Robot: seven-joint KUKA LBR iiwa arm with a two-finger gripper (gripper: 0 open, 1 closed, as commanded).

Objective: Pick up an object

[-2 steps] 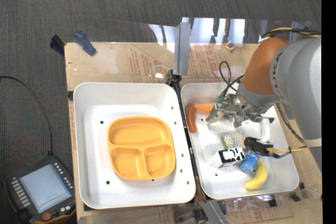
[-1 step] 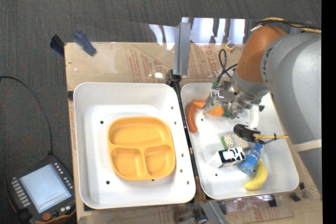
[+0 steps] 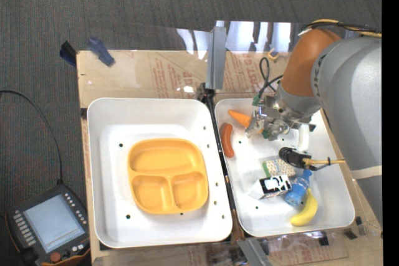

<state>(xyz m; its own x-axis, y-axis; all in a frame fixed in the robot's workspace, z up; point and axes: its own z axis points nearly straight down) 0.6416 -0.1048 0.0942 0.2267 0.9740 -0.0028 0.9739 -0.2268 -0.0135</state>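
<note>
My gripper [image 3: 263, 124] hangs low over the back of the right bin [image 3: 330, 205], just right of an orange carrot [image 3: 239, 116]. A red-orange sausage [image 3: 227, 139] lies along the bin's left wall, left of and slightly in front of the gripper. Further forward lie a small black-and-white box [image 3: 274, 185], a patterned green-and-white packet [image 3: 277, 167], a blue object [image 3: 298, 190] and a yellow banana [image 3: 305, 211]. I see nothing held in the gripper.
The left bin [image 3: 106, 134] holds a yellow divided plate [image 3: 167, 175]. A grey upright post [image 3: 216, 65] stands behind the seam between the bins. The arm's large grey body [image 3: 352, 103] covers the right bin's far right side.
</note>
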